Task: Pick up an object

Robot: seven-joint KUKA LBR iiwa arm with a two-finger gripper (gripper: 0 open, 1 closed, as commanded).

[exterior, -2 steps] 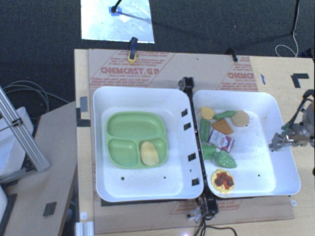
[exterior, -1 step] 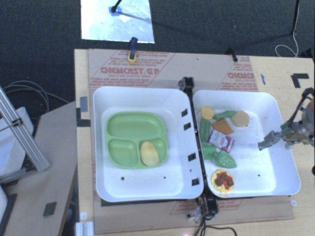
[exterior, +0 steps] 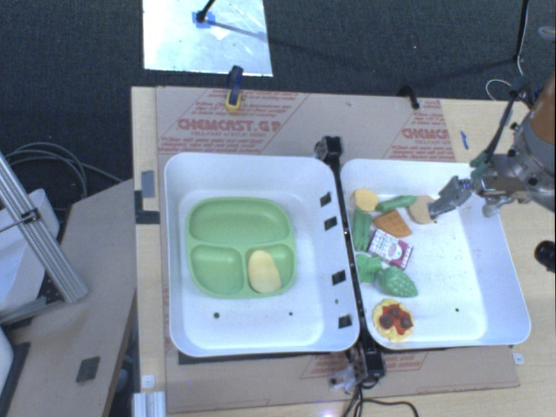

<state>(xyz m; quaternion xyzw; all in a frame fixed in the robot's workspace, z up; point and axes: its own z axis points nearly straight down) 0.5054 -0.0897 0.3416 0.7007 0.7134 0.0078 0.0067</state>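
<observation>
Camera view: the gripper [exterior: 445,200] reaches in from the right edge into the right bin [exterior: 495,272], its tip at the upper middle of that bin. Whether it is open or closed I cannot tell. A small tan round toy [exterior: 421,209] lies touching the tip, just to its left, with a green pod-shaped toy [exterior: 396,203] further left, long axis left-right.

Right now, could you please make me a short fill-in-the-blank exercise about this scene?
1. The green tray sits in the ____ bin.
2. The yellow food piece lies in the tray's lower ____ compartment.
3. The small pizza lies near the right bin's ____ edge.

Missing words: left; right; front
</observation>
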